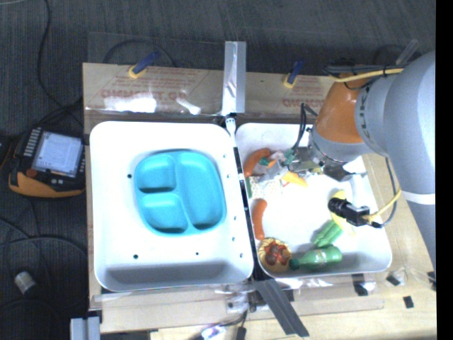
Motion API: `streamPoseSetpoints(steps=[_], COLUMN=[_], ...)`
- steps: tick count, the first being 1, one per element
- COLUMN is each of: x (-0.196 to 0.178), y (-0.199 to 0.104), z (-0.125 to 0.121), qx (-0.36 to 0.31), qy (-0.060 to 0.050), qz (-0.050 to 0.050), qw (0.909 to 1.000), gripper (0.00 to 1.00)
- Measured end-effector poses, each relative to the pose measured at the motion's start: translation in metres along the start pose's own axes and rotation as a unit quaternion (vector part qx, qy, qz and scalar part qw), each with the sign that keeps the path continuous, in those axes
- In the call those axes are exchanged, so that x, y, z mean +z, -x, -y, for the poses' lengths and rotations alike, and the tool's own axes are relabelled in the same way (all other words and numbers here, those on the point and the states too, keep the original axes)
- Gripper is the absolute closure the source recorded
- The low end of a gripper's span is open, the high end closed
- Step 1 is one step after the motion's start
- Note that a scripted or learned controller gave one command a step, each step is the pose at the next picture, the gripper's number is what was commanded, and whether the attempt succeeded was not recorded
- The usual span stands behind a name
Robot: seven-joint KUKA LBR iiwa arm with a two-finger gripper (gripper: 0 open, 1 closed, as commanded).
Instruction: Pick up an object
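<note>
On my screen, largest first: the grey arm [403, 119] reaching in from the right over the right bin [379, 257]; the left bin [113, 261], holding a blue divided tray [177, 190]; the gripper [294, 163], low at the right bin's back left corner among small mixed pieces, its state something I cannot tell; a green vegetable [316, 258] along the front wall; an orange sausage [259, 217] against the left wall; a round brown piece [274, 252] in the front left corner.

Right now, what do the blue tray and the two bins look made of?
The blue tray looks like moulded plastic with a smooth matte finish and rounded compartments. The left bin and right bin look like glossy white plastic, judging by soft highlights on their rims, though coated metal is possible.
</note>
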State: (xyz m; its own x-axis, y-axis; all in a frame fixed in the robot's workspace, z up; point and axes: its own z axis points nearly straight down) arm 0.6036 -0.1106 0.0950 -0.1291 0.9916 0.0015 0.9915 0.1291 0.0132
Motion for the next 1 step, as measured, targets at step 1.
streamPoseSetpoints(steps=[1], x=[-0.0135], y=[-0.0007], z=[-0.0049], qx=[-0.001], qy=[0.007], qz=[0.001], qw=[1.0000], gripper=[1.00])
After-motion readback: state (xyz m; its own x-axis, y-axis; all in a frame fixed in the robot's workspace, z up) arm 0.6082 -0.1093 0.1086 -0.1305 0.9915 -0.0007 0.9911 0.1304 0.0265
